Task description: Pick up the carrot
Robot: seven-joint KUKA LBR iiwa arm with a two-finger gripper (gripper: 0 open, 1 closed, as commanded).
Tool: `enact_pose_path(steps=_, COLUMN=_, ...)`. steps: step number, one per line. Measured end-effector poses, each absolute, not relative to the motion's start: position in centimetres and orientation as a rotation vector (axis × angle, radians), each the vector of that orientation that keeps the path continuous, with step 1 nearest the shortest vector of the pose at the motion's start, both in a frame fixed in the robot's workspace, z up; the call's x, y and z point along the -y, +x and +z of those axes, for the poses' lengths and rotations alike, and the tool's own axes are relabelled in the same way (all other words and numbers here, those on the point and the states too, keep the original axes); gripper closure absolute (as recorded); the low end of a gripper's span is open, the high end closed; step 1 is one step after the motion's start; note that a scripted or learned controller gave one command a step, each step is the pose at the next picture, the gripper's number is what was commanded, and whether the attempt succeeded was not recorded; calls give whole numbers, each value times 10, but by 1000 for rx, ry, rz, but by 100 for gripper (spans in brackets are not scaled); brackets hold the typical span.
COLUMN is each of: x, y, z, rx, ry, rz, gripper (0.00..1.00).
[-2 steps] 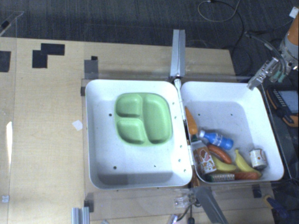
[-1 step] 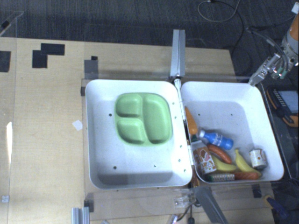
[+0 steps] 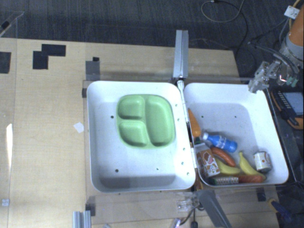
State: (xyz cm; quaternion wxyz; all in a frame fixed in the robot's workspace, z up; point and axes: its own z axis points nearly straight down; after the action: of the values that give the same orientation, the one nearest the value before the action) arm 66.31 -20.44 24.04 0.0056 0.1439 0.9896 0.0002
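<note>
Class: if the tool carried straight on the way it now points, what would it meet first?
The tool sits at the right bin's top right corner, pointing down-left. It would probably first meet that bin's bare white floor, short of the carrot; depth is unclear.

Green tray sits alone in the left bin.
Right bin: blue bottle, banana, small can crowd the near corner.

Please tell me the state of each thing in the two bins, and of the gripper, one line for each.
carrot: lying along the right bin's left wall, not held
green plate: flat in the left bin
blue bottle: on its side
banana: lying flat
can: tipped over
gripper: above the right bin's far right corner, holding nothing
</note>
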Motion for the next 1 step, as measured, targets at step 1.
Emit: enact_pose_path(steps=1, x=203, y=666, z=255, rx=-3086, ry=448, rz=2, gripper=100)
